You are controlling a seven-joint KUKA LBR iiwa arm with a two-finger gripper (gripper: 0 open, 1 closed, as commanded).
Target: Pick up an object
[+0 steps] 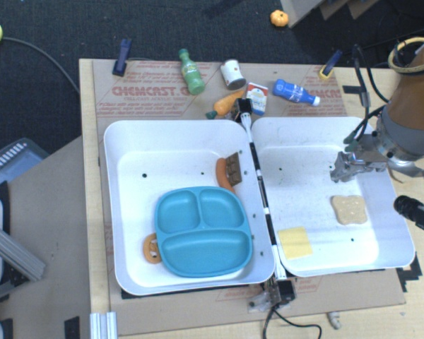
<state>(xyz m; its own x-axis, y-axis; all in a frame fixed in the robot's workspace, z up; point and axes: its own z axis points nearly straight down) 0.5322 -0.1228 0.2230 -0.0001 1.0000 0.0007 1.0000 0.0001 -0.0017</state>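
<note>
Nothing is picked up yet. The gripper [344, 169] hangs over the right bin [381, 260], and I cannot tell its grip. The tan slice [350, 209] lies just below it.

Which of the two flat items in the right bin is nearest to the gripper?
The beige slice, just below the gripper; the yellow square lies farther.

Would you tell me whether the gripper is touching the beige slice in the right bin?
Apart. The camera view shows the gripper above the beige slice, with a strip of bare white bin floor between them.
</note>
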